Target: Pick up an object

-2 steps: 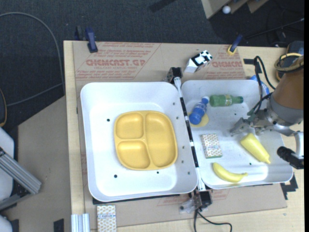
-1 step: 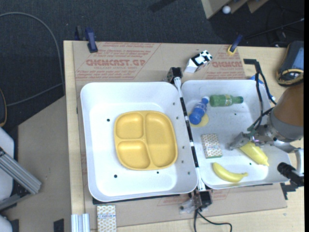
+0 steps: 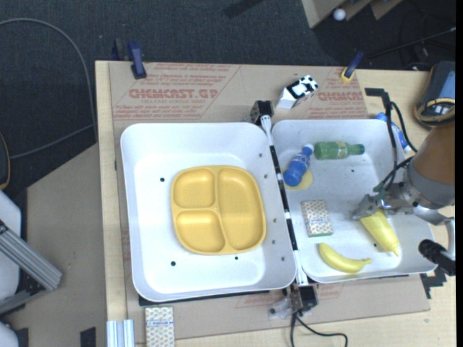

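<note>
Cardboard covered the bench; in the right bin – near its right edge – the gripper touched a yellow object, finger state unclear.

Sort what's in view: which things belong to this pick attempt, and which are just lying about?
In play:
- hand, low in the right bin
- yellow object just under it
- banana
- green bottle
- blue bottle
- patterned block

Lying about:
- yellow divided plate in the left bin
- blue clamp
</note>
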Controlling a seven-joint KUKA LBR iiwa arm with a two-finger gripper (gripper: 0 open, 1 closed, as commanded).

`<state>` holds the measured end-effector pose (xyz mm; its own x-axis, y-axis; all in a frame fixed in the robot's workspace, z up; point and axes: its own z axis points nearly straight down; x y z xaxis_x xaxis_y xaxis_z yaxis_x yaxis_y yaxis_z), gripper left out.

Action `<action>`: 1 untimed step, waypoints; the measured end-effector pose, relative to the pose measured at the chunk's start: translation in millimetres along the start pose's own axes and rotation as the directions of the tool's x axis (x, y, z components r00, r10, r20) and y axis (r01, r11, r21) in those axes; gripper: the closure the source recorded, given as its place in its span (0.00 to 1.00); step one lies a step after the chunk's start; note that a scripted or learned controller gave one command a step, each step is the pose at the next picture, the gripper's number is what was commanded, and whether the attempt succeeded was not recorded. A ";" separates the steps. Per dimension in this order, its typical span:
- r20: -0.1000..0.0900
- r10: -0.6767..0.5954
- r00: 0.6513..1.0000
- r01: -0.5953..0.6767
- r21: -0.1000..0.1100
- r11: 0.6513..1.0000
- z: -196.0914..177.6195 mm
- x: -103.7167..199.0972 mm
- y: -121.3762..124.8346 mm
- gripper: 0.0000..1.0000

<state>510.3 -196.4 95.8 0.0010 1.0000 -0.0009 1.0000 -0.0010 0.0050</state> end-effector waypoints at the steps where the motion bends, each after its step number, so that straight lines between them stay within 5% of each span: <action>1: -0.002 -0.003 1.000 0.003 0.003 1.000 -89.1 114.7 82.7 1.00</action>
